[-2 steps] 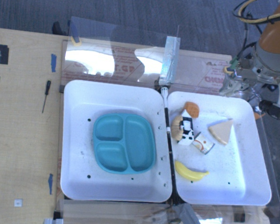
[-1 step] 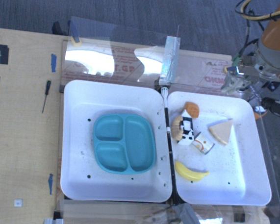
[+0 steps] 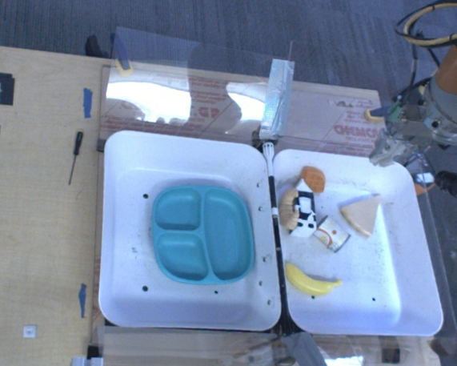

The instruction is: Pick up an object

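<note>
Your end effector: above right white plastic bin's far corner, grip state indiscernible | yellow banana near front | blue three-compartment plate in left white plastic bin.

Not much to read from my end, honestly. The cardboard sheet lying behind the two bins has red printing on it, one patch near its right end and another on the left under the clear plastic, but it sits upside down to my camera and is too blurry, so I can't make out a single word. Nothing else carries any legible text or numbers.
</note>
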You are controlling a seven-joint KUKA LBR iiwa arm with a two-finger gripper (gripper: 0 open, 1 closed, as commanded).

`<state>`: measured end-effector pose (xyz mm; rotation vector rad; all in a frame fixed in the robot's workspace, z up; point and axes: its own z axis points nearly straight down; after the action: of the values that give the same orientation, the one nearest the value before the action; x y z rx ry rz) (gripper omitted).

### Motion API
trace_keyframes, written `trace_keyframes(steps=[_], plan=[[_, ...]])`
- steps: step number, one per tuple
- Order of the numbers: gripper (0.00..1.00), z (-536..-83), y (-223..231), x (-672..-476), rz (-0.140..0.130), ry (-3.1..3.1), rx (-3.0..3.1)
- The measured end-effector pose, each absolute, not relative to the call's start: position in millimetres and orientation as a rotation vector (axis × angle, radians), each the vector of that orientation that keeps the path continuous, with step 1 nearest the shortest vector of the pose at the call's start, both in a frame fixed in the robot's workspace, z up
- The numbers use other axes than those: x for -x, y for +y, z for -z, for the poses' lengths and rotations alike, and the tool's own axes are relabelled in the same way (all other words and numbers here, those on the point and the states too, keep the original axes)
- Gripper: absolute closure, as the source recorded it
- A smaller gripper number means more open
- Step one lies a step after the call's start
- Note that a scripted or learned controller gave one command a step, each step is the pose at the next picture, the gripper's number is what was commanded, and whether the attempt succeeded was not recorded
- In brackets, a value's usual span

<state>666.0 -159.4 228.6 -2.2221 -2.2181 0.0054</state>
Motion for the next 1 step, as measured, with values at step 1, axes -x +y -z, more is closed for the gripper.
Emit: trace_keyframes(steps=[1], plan=[[1.00, -242.4, -157.9, -668.2, 0.002, -2.228, 2.224]])
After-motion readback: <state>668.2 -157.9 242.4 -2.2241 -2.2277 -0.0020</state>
